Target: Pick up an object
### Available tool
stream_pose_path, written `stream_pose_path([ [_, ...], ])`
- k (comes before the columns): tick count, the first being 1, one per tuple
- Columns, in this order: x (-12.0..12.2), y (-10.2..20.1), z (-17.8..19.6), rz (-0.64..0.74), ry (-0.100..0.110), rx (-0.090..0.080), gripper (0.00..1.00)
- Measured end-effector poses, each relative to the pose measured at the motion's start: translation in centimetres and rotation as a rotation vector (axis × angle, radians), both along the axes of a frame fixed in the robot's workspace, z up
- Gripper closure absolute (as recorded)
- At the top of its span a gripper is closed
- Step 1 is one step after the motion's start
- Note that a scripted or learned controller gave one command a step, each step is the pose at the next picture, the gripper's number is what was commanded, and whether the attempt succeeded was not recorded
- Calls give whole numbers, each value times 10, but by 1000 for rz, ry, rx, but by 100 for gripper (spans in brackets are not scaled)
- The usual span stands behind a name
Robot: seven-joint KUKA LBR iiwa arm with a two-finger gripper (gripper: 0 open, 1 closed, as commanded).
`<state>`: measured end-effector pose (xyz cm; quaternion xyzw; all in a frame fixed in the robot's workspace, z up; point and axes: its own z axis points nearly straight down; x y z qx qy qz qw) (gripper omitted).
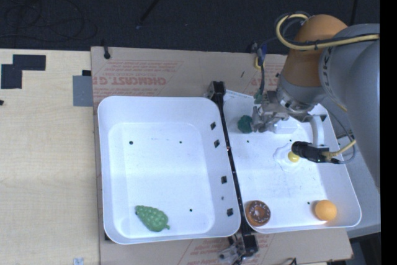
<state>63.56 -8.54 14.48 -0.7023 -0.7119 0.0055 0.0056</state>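
Tool (263, 121) beside dark green object (245, 125); doughnut (257, 213), orange ball (324, 210) well apart.

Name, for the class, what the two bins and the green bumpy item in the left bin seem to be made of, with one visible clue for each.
The bins look like moulded white plastic, judging by their smooth faintly glossy walls and rounded corners. The green bumpy item, shaped like a grape bunch, is probably plastic or rubber: its colour is uniform and matte, though the view is too coarse to be sure.
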Motion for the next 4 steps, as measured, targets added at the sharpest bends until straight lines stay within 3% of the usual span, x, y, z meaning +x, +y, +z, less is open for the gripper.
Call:
stream_pose_path([
  [1, 0, 0, 0, 1, 1, 0, 0],
  [2, 9, 52, 67, -9, -20, 1, 0],
  [3, -60, 104, 41, -9, -4, 3, 0],
  [4, -57, 100, 52, -14, -8, 0, 100],
])
